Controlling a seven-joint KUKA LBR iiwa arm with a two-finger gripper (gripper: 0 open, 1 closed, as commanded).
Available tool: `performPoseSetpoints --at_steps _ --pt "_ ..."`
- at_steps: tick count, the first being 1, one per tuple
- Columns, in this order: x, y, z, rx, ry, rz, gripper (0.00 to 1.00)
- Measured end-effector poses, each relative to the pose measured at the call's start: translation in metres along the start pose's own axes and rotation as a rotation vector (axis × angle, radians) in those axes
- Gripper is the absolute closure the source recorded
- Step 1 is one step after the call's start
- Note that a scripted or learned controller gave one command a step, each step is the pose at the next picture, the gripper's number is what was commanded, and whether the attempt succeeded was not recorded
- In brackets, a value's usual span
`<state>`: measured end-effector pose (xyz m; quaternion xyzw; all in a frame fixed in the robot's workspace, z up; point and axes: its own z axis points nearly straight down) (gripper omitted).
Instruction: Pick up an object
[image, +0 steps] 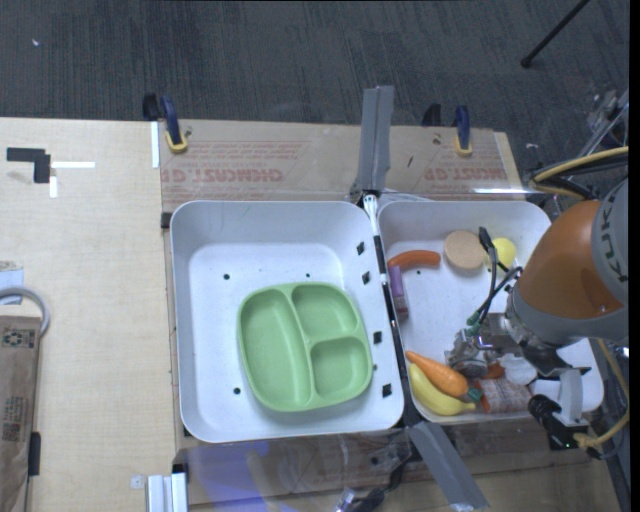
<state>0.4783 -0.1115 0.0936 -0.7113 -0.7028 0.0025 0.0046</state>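
The right bin (430, 215) holds several toy foods: a red sausage (414, 259), a tan round cookie (464, 250), a yellow lemon (503, 251), a purple piece (399, 291) by the left wall, an orange carrot (438, 373) and a yellow banana (436, 396). My gripper (474, 349) is low in this bin, just right of the carrot, under the arm's orange band (572, 268). Its tips sit among the clutter near the front of the bin.
The left bin (200, 300) holds a green three-compartment plate (305, 345). A grey divider post (374, 140) rises between the bins at the back. Clamps (172, 130) hold the cardboard backing. Cables (585, 165) run at the far right.
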Motion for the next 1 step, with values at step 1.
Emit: performPoseSetpoints --at_steps 1 --pt "0.0284 -0.0005 -0.102 -0.008 -0.004 -0.056 1.0"
